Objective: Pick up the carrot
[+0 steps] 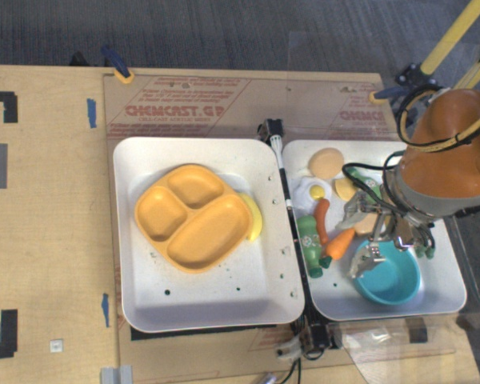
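The carrot [341,243] is orange and lies slanted in the right bin [452,298], between a green toy vegetable [310,242] and the teal bowl [390,278]. My gripper [366,232] hangs low over the bin at the carrot's upper right end. It is open, with one metal finger [358,208] above that end and the other finger [371,256] below it. Nothing is held between them. The arm's orange band [448,146] covers the bin's right part.
A thin red-orange piece [322,217], a fried egg [312,190], a tan round piece [328,163] and a yellow piece [345,189] crowd the right bin's left half. The left bin [136,294] holds an orange divided plate [194,216] with a yellow item [255,218] beside it.
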`<state>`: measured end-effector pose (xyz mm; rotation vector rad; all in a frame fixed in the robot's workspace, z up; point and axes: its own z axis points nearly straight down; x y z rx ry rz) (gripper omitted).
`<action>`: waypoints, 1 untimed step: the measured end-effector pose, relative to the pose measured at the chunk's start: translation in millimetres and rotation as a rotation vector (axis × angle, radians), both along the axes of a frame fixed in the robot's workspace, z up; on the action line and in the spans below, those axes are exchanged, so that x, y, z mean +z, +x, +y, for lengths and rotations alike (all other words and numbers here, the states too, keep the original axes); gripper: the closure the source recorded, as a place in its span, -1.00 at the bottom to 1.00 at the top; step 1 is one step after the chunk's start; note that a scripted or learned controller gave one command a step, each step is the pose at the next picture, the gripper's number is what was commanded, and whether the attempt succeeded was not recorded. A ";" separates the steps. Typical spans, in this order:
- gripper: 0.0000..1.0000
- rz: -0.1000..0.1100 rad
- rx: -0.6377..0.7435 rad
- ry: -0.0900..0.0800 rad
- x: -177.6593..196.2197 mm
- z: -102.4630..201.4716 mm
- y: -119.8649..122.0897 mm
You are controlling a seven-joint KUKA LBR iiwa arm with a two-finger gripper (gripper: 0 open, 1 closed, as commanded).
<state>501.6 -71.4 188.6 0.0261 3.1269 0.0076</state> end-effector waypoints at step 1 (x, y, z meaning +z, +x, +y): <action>-1.00 0.003 -0.070 -0.003 -72.6 -16.6 -16.1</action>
